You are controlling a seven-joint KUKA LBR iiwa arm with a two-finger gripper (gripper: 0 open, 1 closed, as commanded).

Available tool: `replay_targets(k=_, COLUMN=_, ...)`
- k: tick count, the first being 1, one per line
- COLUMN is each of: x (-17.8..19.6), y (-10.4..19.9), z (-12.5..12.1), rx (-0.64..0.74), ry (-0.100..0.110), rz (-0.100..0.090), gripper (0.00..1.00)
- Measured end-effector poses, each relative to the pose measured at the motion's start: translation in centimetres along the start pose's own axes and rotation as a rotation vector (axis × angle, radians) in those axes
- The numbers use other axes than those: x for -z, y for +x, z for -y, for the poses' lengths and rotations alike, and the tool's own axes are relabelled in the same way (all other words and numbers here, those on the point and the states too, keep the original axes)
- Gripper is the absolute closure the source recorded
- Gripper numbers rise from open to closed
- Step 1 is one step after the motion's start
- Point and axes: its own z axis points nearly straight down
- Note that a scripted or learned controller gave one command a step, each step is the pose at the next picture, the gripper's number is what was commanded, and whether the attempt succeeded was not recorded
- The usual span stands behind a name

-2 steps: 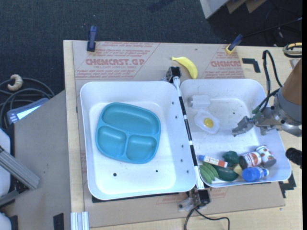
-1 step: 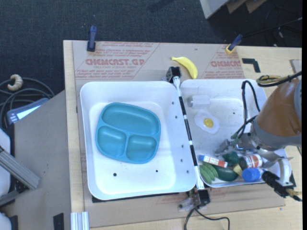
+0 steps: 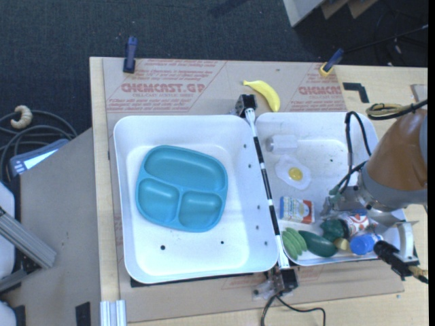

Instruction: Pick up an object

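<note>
The right bin (image 3: 319, 129) holds a toy fried egg (image 3: 295, 175), a small white carton with red and blue print (image 3: 297, 210), a ribbed light-green pod (image 3: 294, 242), a dark green vegetable (image 3: 319, 244), a round dark green piece (image 3: 334, 229), a red-and-white can (image 3: 357, 221) and a blue-capped item (image 3: 363, 244). My arm reaches in from the right, its orange band (image 3: 402, 156) above the grey wrist (image 3: 377, 199). The gripper (image 3: 338, 211) points down into the bin's front right corner, just above the round dark green piece and beside the carton.
The left bin (image 3: 129, 141) carries a blue divided plate (image 3: 181, 187). A yellow banana (image 3: 264, 93) lies on the bench behind the bins. A faint clear item (image 3: 282, 143) rests at the right bin's back. Black cables (image 3: 354, 124) hang by the arm.
</note>
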Motion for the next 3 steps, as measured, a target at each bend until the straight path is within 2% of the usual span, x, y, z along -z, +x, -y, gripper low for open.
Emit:
replay_targets(k=1, x=10.5, y=-5.4, z=0.4, rx=0.0, ry=0.0, rz=0.001, gripper=1.0)
replay_targets(k=2, x=10.4, y=-5.4, z=0.4, rx=0.001, ry=0.001, rz=0.0, gripper=0.0)
replay_targets(k=3, x=-0.7, y=-0.5, z=-0.4, rx=0.002, ry=-0.006, rz=0.0, gripper=0.0)
